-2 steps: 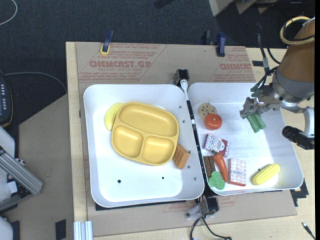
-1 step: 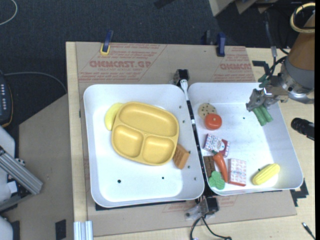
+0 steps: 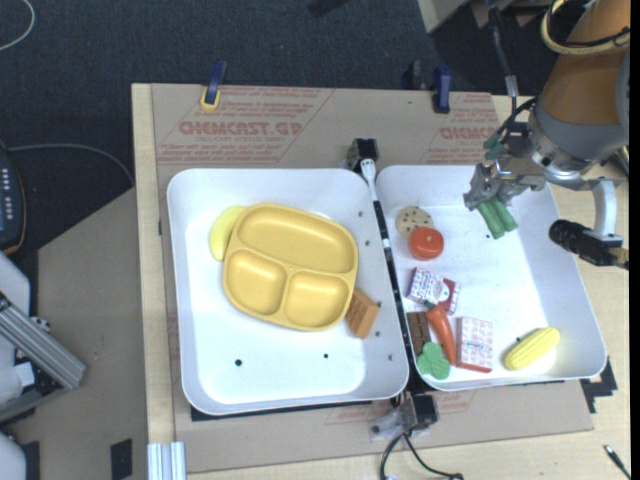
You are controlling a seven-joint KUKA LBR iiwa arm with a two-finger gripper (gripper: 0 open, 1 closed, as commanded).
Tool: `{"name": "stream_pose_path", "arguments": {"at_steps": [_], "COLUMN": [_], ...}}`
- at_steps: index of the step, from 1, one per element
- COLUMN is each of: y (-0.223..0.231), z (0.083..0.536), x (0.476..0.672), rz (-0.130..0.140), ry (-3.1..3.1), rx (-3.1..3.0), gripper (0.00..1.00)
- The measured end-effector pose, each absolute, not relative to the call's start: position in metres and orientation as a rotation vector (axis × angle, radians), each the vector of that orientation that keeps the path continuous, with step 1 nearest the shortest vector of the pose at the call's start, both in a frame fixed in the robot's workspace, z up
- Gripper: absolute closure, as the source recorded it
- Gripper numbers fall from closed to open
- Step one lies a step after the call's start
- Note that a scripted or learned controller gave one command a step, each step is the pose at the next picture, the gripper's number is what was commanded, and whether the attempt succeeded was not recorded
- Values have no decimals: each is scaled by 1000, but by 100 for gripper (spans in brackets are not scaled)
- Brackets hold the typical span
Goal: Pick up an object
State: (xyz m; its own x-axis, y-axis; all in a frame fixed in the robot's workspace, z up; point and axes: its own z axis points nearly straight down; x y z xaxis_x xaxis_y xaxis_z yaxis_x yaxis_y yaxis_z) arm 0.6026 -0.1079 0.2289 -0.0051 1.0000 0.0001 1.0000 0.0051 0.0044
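Two shallow white plastic bins sit side by side on the table, and the grey arm with its orange band (image 3: 590,43) leans in over the right-hand bin (image 3: 560,298) from about two o'clock. Its tool (image 3: 487,204) hangs at the top of that bin, near twelve o'clock, and a small green stick-shaped plastic piece (image 3: 498,217) sits right at its fingers; the fingers look drawn in on the upper end of that piece, with the lower end poking out toward five o'clock, though from where I stand I could not swear it is off the bin floor. It looks like a light, stiff toy, smooth enough to slip or swivel if pinched only at its tip, so a hold nearer its middle, across the narrow width, would seem safer. Lower in the same bin lie a round red plastic tomato (image 3: 427,241) and a speckled tan cookie (image 3: 411,218) toward nine o'clock, then a small pink-and-white packet (image 3: 431,287), an orange toy carrot with a green top (image 3: 439,340), a red-and-white printed packet (image 3: 474,342) and a yellow toy corn cob (image 3: 531,347) near five o'clock. The left bin (image 3: 200,348) carries a yellow three-compartment plastic tray (image 3: 290,265) with a brown block-shaped piece (image 3: 363,315) touching its four o'clock corner.
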Motion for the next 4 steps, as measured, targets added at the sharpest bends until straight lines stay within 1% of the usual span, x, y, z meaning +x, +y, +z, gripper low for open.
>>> {"name": "stream_pose_path", "arguments": {"at_steps": [1, 2, 3, 4], "y": [-57, -10, 46, 31], "z": [221, 232, 228, 235], "x": [616, 636, 666, 665], "rz": [4, 7, 6, 3], "ry": [2227, 2226, 2226, 2218], "rx": [2214, 2213, 2213, 2220], "gripper": [100, 100, 100, 100]}}
